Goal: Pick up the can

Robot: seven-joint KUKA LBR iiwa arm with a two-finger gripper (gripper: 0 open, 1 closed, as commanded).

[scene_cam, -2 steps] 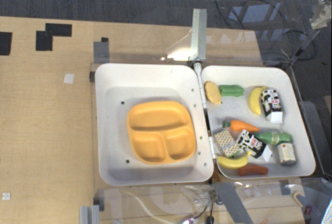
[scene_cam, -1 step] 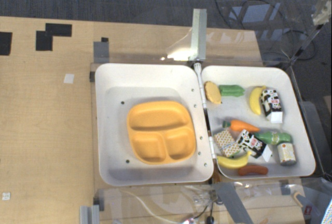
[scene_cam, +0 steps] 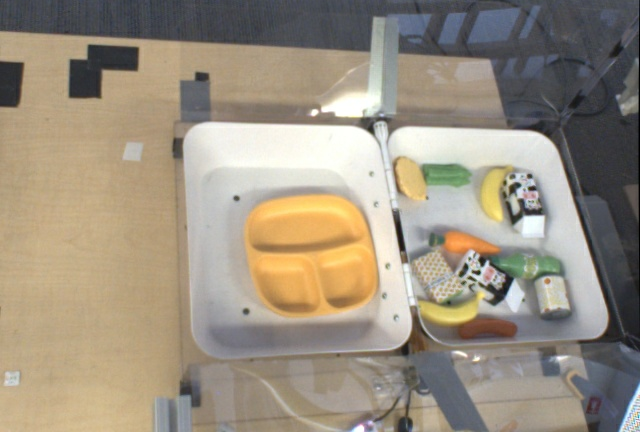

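Silver-grey can (scene_cam: pixel 552 297) stands in the right bin's (scene_cam: pixel 566 182) near corner, beside a green bottle (scene_cam: pixel 527 266); the hand's state cannot be told.

Two white bins are sitting side by side: left bin (scene_cam: pixel 200 250), right bin (scene_cam: pixel 570 190). One orange tray (scene_cam: pixel 310 255) is lying in the left bin. The right bin is holding one can (scene_cam: pixel 551 297), two bananas (scene_cam: pixel 492 194) (scene_cam: pixel 447 311), two cartons (scene_cam: pixel 523 202) (scene_cam: pixel 484 277), one carrot (scene_cam: pixel 467 243), one sausage (scene_cam: pixel 488 328), one cookie (scene_cam: pixel 410 178), one cucumber (scene_cam: pixel 446 175), one green bottle (scene_cam: pixel 528 266) and one checkered packet (scene_cam: pixel 432 268).
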